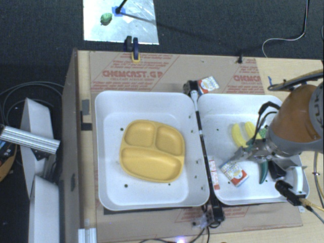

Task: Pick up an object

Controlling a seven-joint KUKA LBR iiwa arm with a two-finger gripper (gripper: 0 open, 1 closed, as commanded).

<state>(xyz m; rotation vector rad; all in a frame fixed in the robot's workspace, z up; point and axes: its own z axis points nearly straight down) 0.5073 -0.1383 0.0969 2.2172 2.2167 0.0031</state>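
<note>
- Reaching in from the right, the arm is hanging over the right bin, its orange band and grey wrist covering that bin's right part.
- Lying to the left, the left bin is holding a yellow divided tray, well apart from the arm and, by this reading, not the present target.
- Sitting low over the middle of the right bin, the gripper is pointing leftward; whether it is apart or together cannot be told from this slant.
- Lying near and just left of the gripper, a small red-and-white packet is resting flat on the bin floor, its long axis running from far-left to near-right.
- Lying far of the gripper, two yellow pieces are resting side by side, their long axes running roughly far to near.
- Judging by closeness, the packet is appearing the likelier pick, calling for a short shift toward the near-left.
</note>
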